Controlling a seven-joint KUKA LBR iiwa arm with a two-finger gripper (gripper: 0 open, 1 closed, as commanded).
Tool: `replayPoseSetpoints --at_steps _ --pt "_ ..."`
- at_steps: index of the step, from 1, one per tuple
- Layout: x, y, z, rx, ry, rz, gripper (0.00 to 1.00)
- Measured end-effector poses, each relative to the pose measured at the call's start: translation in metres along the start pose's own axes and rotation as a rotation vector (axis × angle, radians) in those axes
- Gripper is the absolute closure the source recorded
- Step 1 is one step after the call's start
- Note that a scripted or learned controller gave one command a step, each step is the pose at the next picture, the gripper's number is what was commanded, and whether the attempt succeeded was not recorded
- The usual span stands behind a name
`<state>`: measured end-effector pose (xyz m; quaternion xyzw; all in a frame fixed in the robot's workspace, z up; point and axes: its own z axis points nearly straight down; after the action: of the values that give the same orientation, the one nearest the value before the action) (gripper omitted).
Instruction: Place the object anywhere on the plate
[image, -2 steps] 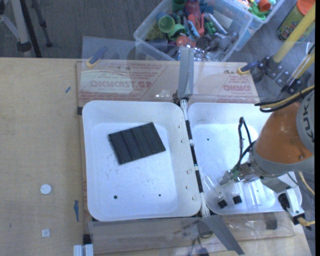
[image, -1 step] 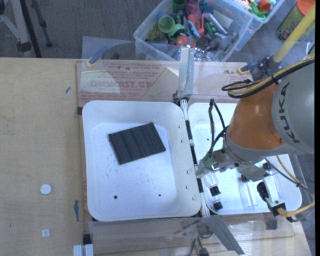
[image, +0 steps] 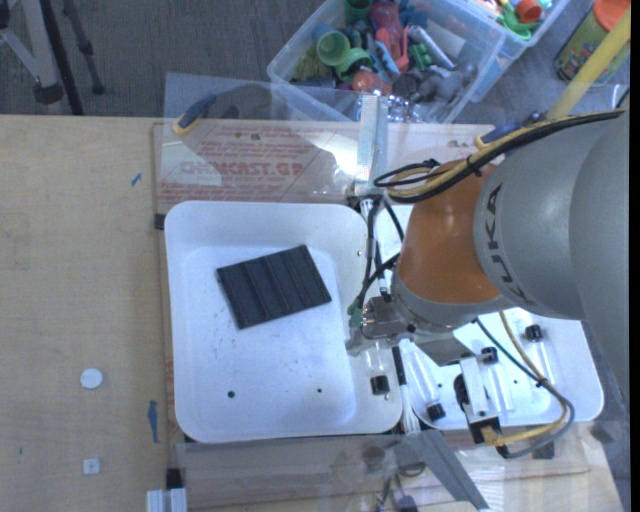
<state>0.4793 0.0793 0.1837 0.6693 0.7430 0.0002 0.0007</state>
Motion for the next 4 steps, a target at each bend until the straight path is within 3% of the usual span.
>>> replayPoseSetpoints --at_steps 1,2,3,4 --pt "0.081 0.007 0.069 0.007 0.001 0.104 1.00" --pt "0.095 0.012 0.094 -0.003 0.002 0.653 1.00" --pt "0.036 0.004 -0.023 0.004 0.000 0.561 1.00" --pt "0.135 0.014 -0.081 0.003 -0.001 0.532 1.00"
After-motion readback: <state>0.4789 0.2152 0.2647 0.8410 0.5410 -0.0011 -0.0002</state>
